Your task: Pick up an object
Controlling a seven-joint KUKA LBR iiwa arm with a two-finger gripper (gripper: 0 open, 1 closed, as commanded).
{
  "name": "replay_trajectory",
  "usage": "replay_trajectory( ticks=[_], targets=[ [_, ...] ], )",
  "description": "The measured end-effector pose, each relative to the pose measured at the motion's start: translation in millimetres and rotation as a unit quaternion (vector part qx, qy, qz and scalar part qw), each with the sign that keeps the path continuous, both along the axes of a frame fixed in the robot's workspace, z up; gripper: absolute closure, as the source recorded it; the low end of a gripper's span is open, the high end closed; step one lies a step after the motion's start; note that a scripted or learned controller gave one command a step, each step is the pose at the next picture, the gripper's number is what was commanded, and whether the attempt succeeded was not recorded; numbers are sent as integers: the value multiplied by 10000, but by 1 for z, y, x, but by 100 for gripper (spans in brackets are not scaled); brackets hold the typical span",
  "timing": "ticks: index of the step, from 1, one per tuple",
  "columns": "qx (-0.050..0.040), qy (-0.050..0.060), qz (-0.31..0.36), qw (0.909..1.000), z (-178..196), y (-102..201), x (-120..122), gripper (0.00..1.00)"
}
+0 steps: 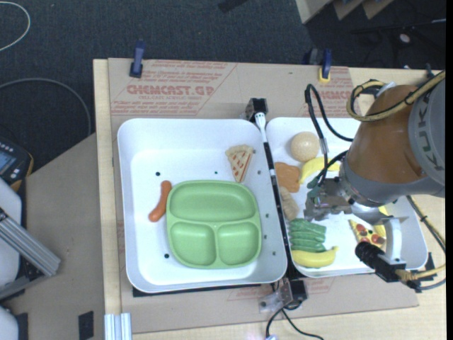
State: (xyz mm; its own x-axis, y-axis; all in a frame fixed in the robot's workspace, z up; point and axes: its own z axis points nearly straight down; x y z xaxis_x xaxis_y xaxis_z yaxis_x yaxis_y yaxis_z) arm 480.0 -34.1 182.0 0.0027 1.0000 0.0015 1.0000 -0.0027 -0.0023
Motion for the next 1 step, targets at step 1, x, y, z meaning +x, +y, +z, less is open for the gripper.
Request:
replay_trajectory(
  ticks=[1],
  targets=[
    [-7, -25, 16, 10000, 64, 83, 0, 100]
  ],
)
